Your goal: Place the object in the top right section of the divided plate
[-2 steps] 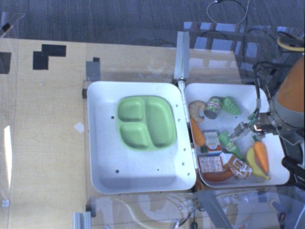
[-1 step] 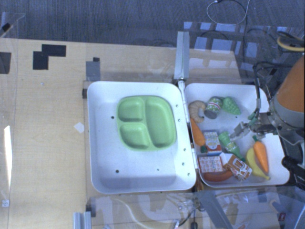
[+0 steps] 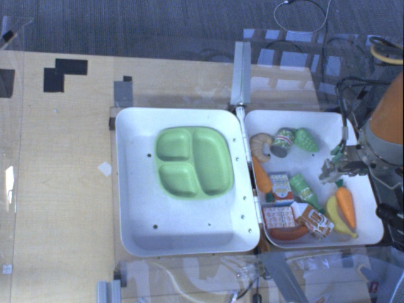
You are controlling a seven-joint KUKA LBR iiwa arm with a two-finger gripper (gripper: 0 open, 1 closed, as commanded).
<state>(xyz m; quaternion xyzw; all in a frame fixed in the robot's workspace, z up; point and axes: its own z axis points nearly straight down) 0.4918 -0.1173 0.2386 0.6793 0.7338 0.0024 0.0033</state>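
Observation:
The green divided plate [image 3: 192, 161] lies in the left white bin [image 3: 136, 226], with two small sections on its left and one long section [image 3: 213, 160] on its right; nothing lies on it. My gripper [image 3: 333, 168] hangs low over the right side of the right bin [image 3: 374, 235], just above the top of an orange carrot [image 3: 345, 207] and to the right of a green packet [image 3: 303, 191]. I see nothing held in it. The arm's orange band [image 3: 388, 115] is at the right edge.
The right bin holds several toy foods: a bagel [image 3: 259, 145], a can [image 3: 283, 142], a green bottle [image 3: 307, 139], a second carrot [image 3: 261, 176], a juice box [image 3: 281, 187], a banana [image 3: 336, 217], a sausage [image 3: 289, 233], boxes [image 3: 279, 218]. A metal divider [image 3: 240, 74] stands behind the bins.

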